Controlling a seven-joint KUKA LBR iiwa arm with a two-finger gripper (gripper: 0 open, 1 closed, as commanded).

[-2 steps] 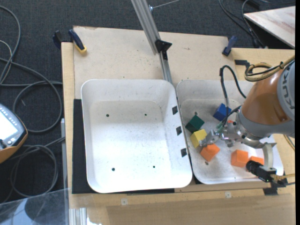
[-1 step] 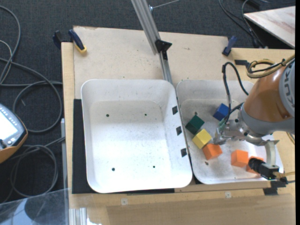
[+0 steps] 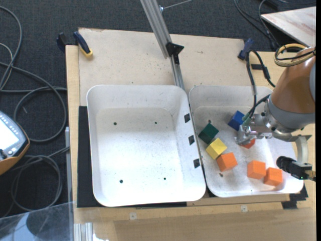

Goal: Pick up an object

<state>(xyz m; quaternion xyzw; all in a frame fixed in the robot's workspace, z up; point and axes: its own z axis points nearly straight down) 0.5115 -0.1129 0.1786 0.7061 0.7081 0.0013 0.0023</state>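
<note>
Low over the right bin hangs the gripper, directly above a red block; if its fingers are open or closed around this block, I cannot tell. Left bin lies beside, touching the right one. From left to right in the right bin: a green block, a yellow block touching an orange block, then a blue block just beside the gripper. Two more orange blocks lie together near the front right corner, under the arm.
</note>
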